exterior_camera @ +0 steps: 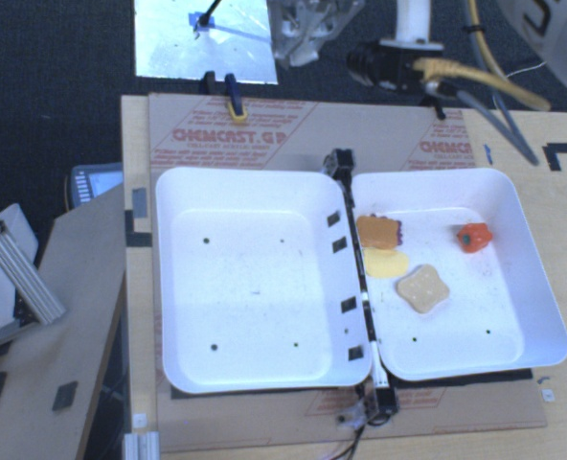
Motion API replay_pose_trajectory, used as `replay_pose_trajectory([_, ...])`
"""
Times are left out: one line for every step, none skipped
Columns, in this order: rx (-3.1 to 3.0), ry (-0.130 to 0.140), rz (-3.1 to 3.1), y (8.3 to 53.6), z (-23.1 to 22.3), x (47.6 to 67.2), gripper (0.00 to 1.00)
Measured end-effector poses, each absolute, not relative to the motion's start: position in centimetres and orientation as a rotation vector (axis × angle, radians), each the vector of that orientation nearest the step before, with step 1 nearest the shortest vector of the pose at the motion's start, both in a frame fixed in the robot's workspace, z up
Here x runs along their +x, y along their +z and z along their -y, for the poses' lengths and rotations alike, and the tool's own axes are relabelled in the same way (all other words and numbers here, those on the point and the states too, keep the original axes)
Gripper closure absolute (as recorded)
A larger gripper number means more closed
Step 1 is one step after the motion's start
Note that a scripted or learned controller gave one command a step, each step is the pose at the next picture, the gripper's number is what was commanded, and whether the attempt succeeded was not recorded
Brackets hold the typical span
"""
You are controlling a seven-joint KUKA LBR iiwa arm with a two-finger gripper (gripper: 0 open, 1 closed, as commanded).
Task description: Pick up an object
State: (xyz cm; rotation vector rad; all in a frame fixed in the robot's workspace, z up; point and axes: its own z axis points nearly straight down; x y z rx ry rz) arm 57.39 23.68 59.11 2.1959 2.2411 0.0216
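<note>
Tan and roughly square, a toast slice (422,288) is seen nearest. It lies flat in the right bin (537,305), at eight o'clock from the bin's middle, with no clear long axis. A flat yellow piece (386,264) is found just at eleven o'clock of it, its long axis running nine to three o'clock. An orange block (377,230) with a purple edge lies at twelve o'clock of the yellow piece, also set nine to three; whether the two touch cannot be told. A red-orange piece (473,238) with a dark spot is placed well apart, at one o'clock from the bin's middle; its shape is hard to make out. Beyond the bins and the table (552,127), the tool (303,22) is cut off by the upper edge, and it cannot be told whether it is apart or together.
</note>
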Motion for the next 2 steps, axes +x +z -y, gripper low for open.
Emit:
replay_pose_trajectory([2.196,0.02,-2.242,59.1,-23.7,57.4,0.0])
replay_pose_trajectory([2.192,0.025,-2.244,60.2,-23.7,57.4,1.0])
